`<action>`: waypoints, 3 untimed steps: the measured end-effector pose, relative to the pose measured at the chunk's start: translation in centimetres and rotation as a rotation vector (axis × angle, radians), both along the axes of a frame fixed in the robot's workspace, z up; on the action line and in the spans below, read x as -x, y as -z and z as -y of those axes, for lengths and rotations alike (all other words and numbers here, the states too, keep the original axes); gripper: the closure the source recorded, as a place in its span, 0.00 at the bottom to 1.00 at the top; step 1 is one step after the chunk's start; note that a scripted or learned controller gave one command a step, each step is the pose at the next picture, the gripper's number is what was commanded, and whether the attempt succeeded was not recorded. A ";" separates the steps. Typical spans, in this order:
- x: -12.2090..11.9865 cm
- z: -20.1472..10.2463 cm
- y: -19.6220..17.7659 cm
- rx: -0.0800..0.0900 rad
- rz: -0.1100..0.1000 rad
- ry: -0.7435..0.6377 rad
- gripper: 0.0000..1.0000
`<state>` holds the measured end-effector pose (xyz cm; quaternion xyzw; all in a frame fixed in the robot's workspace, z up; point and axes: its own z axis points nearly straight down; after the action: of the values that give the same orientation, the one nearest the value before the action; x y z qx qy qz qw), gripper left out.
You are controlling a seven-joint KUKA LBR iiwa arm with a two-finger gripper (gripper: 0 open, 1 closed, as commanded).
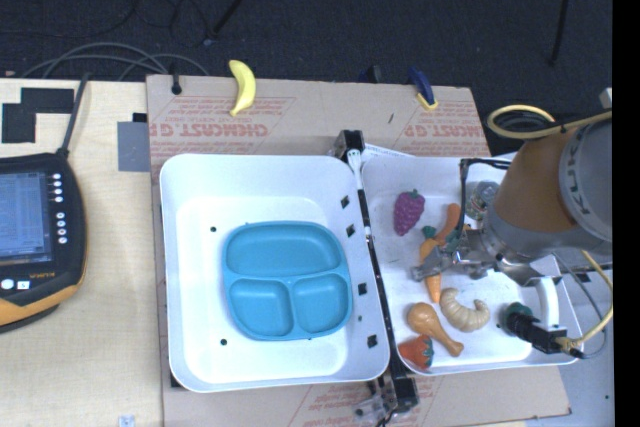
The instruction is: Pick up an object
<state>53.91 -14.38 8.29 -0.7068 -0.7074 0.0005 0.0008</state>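
Camera view: my arm (555, 195) enters from the right, orange band over the right bin (385, 177), wrist angled down and to the left. My end effector (447, 253) sits low over the middle of that bin — whether it is spread or pressed together I cannot tell, since the metal parts blur into the toys beneath.

Right bin contents: a purple grape bunch (407, 211) lies in the upper left part, apart from the end effector. An orange carrot (448, 220) lies at a slant just beside the wrist; a second carrot (432, 285) lies just below the end effector. A tan croissant (467, 311) lies near the lower middle, with a drumstick (433, 325) touching or nearly touching its left side. A strawberry (418, 351) rests at the bottom-left corner. Nothing is seen between my fingers.

Left bin (185, 215): a blue divided plate (287, 278) lies flat at its centre.

Table: a yellow banana (241, 85) lies on the cardboard behind the bins. A pendant (35, 235) lies at the far left.
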 end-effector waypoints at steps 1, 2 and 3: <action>-6.4 -2.0 -0.5 -0.001 0.004 -0.003 0.00; -6.0 -1.9 -1.4 -0.002 -0.003 0.000 1.00; -4.8 -14.4 -15.7 -0.004 0.012 -0.012 1.00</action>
<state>58.73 0.00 23.98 -0.7025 -0.7116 -0.0051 -0.0019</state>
